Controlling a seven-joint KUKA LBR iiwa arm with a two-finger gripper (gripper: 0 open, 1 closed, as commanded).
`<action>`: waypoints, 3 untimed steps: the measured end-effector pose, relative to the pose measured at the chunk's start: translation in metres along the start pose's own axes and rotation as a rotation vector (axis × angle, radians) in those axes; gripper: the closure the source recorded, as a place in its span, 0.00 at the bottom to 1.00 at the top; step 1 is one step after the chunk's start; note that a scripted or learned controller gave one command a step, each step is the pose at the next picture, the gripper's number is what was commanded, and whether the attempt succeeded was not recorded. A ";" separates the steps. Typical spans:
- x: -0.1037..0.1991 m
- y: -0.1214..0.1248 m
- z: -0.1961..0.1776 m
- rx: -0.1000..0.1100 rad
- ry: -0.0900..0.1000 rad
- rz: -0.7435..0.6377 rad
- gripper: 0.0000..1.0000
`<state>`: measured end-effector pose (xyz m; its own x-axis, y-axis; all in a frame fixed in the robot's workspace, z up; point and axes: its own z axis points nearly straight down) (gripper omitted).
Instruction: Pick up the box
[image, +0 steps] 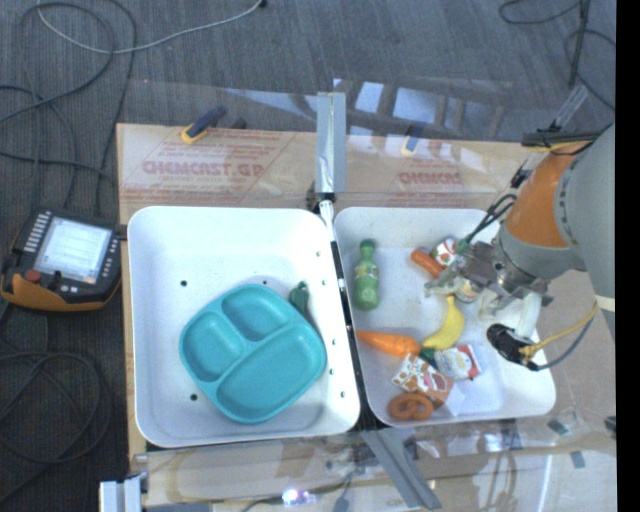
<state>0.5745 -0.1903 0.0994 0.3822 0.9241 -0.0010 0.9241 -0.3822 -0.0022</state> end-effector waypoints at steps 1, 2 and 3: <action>-0.038 -0.060 0.003 0.005 0.005 0.034 0.00; -0.043 -0.066 0.004 -0.022 0.019 0.046 0.00; -0.043 -0.068 0.005 -0.021 0.017 0.011 0.00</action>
<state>0.4954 -0.2040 0.0947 0.3920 0.9198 0.0165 0.9197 -0.3923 0.0187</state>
